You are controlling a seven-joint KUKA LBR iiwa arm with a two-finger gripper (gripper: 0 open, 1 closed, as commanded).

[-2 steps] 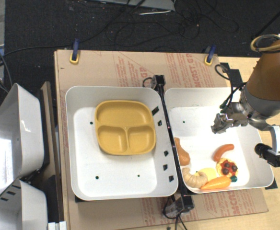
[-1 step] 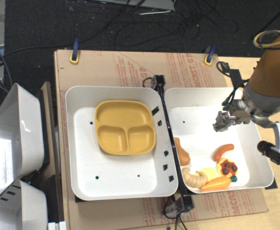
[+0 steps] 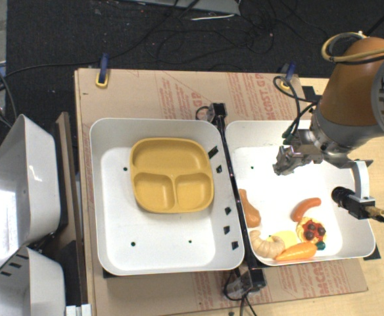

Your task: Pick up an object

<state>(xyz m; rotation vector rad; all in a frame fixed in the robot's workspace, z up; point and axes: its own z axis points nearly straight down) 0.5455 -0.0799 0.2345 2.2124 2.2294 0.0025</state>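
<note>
One arm reaches in from upper right, gripper low over right bin; finger state unclear. Sausage lies lower right, long axis tilted up-right.

Bright, even overhead light; sharp focus

The white bins show mild glare, shadows beneath the arm are soft, and the dark floor looks dim and slightly grainy.
</note>
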